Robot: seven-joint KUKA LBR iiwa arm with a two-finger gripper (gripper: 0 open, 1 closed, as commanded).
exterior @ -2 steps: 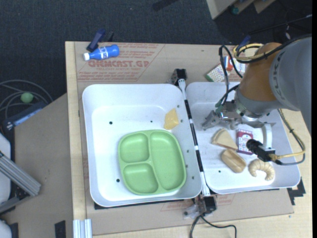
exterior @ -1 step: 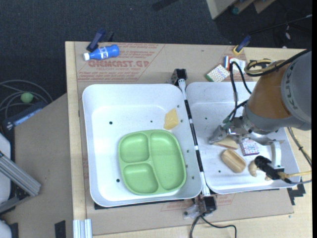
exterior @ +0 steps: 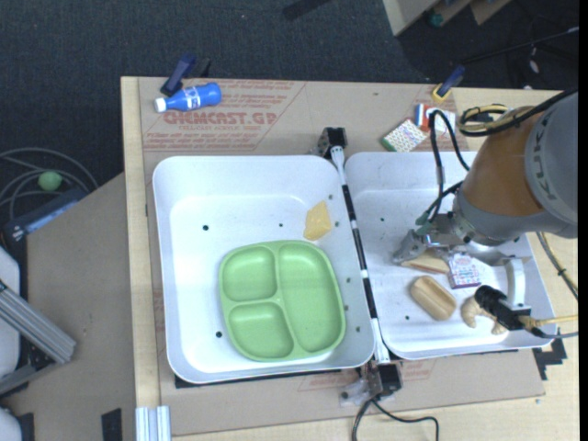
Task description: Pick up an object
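One green tray (exterior: 280,299), one yellow chip (exterior: 318,220), two bins (exterior: 184,246).

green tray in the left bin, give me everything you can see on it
The green tray is a pale green, rounded-square divided plate, plastic by its look, with three compartments: two smaller ones on the camera view's left, one long one on its right. It lies flat, right side up, slightly rotated, in the near part of the left bin. Nothing lies in it, and the arm is apart from it.
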